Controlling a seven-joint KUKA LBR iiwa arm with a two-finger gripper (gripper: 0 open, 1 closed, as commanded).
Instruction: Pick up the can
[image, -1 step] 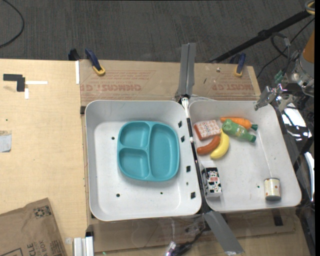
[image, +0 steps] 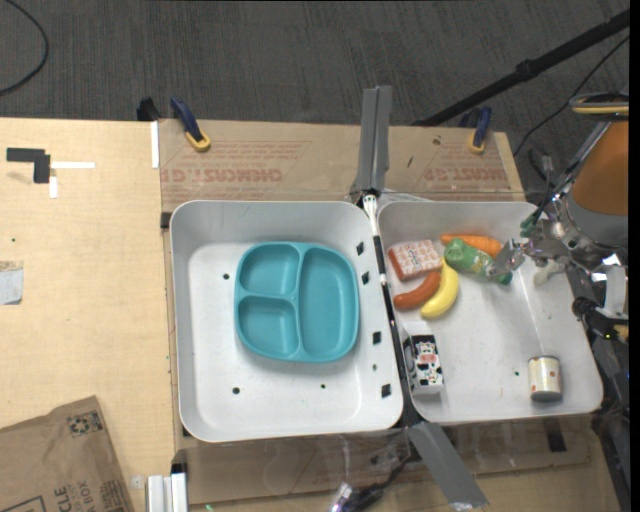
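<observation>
The can (image: 544, 379) is small and pale, a cream-white cylinder with a thin red band round it near one end. It lies in the right bin (image: 480, 395), at that bin's near right corner, close to the right wall. It rests on the bin floor by itself, well apart from the things grouped at the far side.

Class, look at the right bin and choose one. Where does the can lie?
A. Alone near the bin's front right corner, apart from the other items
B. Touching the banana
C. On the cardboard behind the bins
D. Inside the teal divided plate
A: the can lies by itself near the front right corner of the right bin, well clear of the banana and the cluster of items further back.
</observation>
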